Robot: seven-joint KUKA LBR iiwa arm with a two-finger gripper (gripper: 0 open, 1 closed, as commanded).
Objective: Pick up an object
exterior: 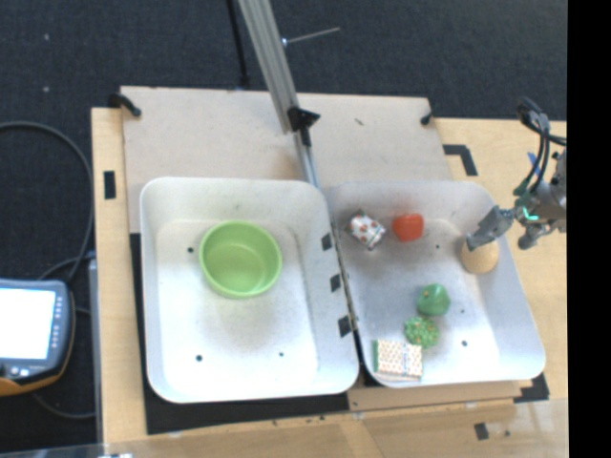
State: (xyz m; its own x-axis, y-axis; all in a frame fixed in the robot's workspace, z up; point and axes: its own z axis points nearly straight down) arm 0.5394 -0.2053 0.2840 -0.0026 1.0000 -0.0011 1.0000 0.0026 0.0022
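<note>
1. Reaching in from the right edge, the gripper hangs over the right bin, with its two dark fingers spread apart and nothing between them.
2. One fingertip sits right above a tan, rounded object by the bin's right wall; whether it touches cannot be told.
3. Near the right bin's upper middle lie a red block and, just left of it, a white patterned object.
4. Lower down sit a green ball-like object, a bumpy green object just below it, and a patterned square packet at the front rim.
5. A lime green bowl stands upright in the left bin.
</note>
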